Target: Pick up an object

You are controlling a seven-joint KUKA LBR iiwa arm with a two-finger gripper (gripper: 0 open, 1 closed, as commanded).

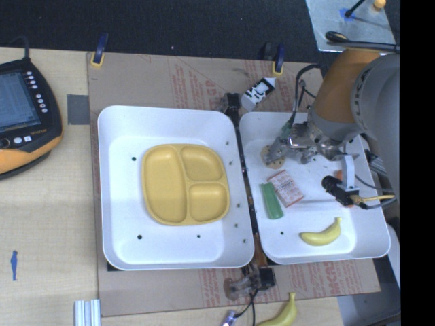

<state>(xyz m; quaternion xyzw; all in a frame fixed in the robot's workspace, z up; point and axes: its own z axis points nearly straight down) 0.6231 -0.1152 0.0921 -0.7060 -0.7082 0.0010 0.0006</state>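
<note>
The grey arm with its orange band reaches over the right shallow white bin (380, 246), its tool (289, 146) low at the bin's upper left, just above a small round brownish object (273, 157); whether the tool is apart or together cannot be told. Below lie a red-and-white packet (286, 187), a green rectangular bar (272, 200) and a yellow banana (321, 233). The left white bin (112, 182) holds a yellow three-compartment plastic tray (185, 183).

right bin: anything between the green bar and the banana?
Camera view: only bare white bin floor lies between the green bar and the banana.
</note>
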